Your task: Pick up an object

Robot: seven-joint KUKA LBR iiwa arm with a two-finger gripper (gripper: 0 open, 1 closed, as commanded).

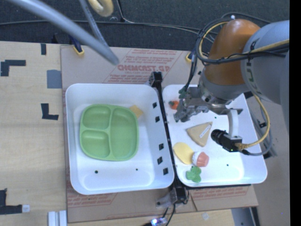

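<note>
so, landmark: tan wedge (pixel 200 132), lying flat in the right bin (pixel 235 168), near that bin's middle.
bench (pixel 28 140): pale wood with a printed cardboard sheet (pixel 141 65) under both bins.
arm (pixel 235 46): grey with an orange band, reaching in from above and right of the tan wedge.
hand (pixel 184 112): low over the right bin, just up and left of the tan wedge, close to the wall between the two bins.
hand state: cannot tell whether it is open or closed; nothing can be made out in its grip.
orange-red piece (pixel 173 104): up and left of the tan wedge, just beside the hand on its left; contact cannot be judged.
yellow lump (pixel 183 152): just below and left of the tan wedge, apart from it.
pink and white piece (pixel 201 159): below the tan wedge, touching the yellow lump's right end.
green sprig (pixel 193 174): further below the tan wedge, just under the pink and white piece.
left bin (pixel 117 175): left of the tan wedge, across the shared wall.
green divided plate (pixel 109 132): well left of the tan wedge, flat in the left bin.
small yellow chip (pixel 136 110): left of the tan wedge, at the plate's upper right corner.
task status: every loose object rests in a bin.
</note>
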